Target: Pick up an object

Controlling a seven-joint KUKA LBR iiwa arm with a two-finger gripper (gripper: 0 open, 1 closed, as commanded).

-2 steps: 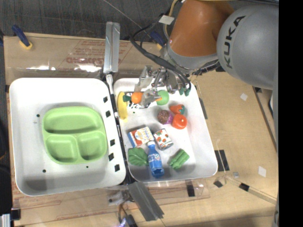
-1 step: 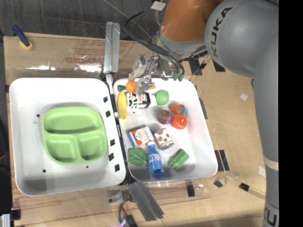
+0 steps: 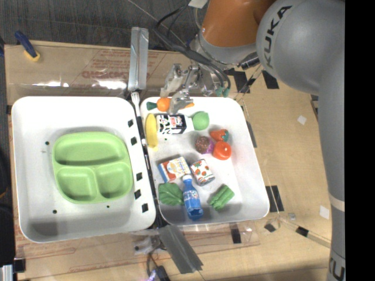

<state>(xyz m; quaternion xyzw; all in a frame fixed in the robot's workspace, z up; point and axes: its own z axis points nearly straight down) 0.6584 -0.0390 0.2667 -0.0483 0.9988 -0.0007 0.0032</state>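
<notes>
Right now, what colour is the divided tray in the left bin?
Light green, in the camera view: the three-compartment plastic tray.

The word KUKA runs in dark letters down the grey arm [image 3: 304, 37] near the top right; faint red print crosses the clear sheet [image 3: 111, 66] lying above the left bin, too blurred to read; the small cartons [image 3: 176, 168] and the blue bottle [image 3: 191, 199] carry printed labels, their wording too small to read.
</notes>
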